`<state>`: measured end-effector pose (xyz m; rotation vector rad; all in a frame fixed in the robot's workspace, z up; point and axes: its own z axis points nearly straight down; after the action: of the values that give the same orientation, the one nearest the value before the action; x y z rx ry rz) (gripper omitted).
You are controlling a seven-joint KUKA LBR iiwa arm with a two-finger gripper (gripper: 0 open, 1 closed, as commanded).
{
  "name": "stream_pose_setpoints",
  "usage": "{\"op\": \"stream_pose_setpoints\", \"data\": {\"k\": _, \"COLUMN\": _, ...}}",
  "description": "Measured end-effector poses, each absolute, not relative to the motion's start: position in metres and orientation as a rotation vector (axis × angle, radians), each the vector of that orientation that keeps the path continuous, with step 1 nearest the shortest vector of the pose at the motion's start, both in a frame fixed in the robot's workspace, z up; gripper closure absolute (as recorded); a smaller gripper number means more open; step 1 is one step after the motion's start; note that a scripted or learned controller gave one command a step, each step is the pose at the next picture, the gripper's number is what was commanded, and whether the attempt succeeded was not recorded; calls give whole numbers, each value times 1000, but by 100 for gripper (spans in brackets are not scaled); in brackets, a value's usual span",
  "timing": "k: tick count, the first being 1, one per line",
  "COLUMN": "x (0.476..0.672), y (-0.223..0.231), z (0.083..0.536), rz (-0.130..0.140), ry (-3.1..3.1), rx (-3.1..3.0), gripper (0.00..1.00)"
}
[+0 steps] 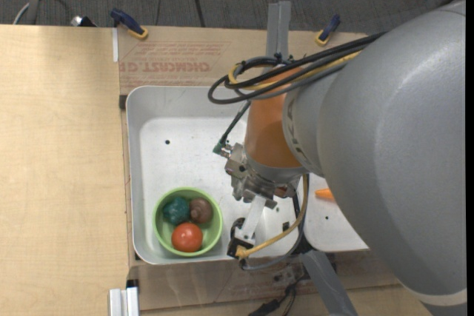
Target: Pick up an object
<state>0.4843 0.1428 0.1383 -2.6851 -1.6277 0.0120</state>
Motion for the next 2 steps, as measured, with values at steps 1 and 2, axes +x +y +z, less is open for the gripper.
{"op": "stream_pose_setpoints", "data": {"k": 1, "x": 527, "y": 204, "z": 253, "rz": 6, "ry": -1341, "rx": -2843, "gripper": 100}}
{"op": "stream_pose_setpoints", "data": {"k": 2, "x": 491, "y": 100, "z": 427, "rz": 3, "ry": -1737, "rx": -2621, "gripper": 100}}
